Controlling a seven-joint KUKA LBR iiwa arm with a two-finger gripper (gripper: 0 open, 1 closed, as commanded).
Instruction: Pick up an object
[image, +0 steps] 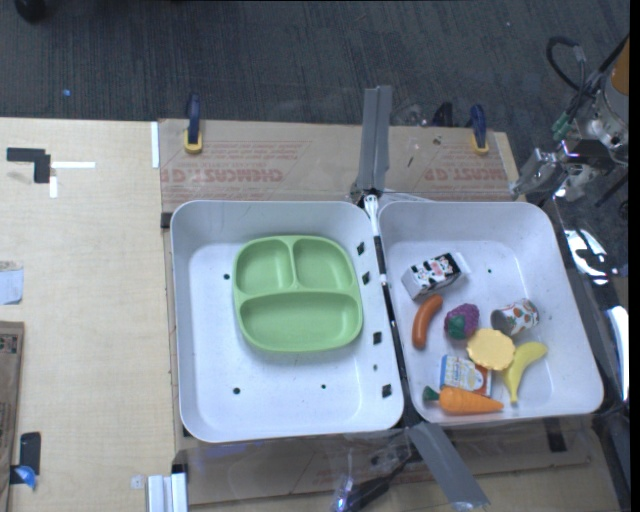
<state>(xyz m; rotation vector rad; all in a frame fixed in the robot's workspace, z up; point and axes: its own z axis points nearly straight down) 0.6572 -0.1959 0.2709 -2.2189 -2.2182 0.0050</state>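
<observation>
The arm (600, 110) sits at the upper right, outside the bins, past the far right corner of the right bin (560, 250). Only its wrist end and cabling are seen there; the gripper (545, 170) appears as a cluttered metal part just beyond the bin's corner, and its state cannot be told. It is well apart from every object. The right bin holds all the loose items, grouped in its near half: a black-and-white carton (434, 273) toward the middle, a sausage (426, 320) beside the inner wall, a purple item (461, 321), a small cup (515, 317), a yellow disc (491, 349), a banana (524, 366) near the right wall, a small box (462, 374) and a carrot (468, 402) close to the near wall. The disc touches the banana and overlaps the box. The far half of this bin is bare floor. The left bin (200, 330) holds a green divided plate (297, 292), set toward its far side, with bare floor on all sides and most toward the near wall.
</observation>
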